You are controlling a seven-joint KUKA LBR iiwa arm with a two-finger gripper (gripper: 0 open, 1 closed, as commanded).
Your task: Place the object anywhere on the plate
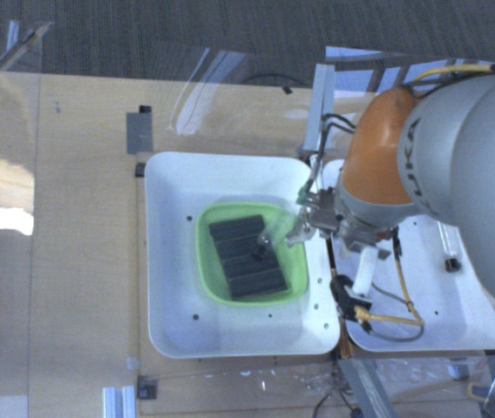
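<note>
Fingers of the two-finger metal gripper (265,240) touch the dark grey ridged rectangular block (246,257) lying on the green square plate (207,273); their spread cannot be judged.

A dark grey ridged rectangular block (246,257) lies flat and slightly angled on a green square plate (208,273) in the left white bin.

arm (474,146): grey rounded casing, bulky, dark lettering on side
band (383,151): orange, glossy, above wrist
wrist (352,220): grey metal fittings
cables (387,307): yellow and black, looped under wrist
claw (269,240): small, metallic
</note>
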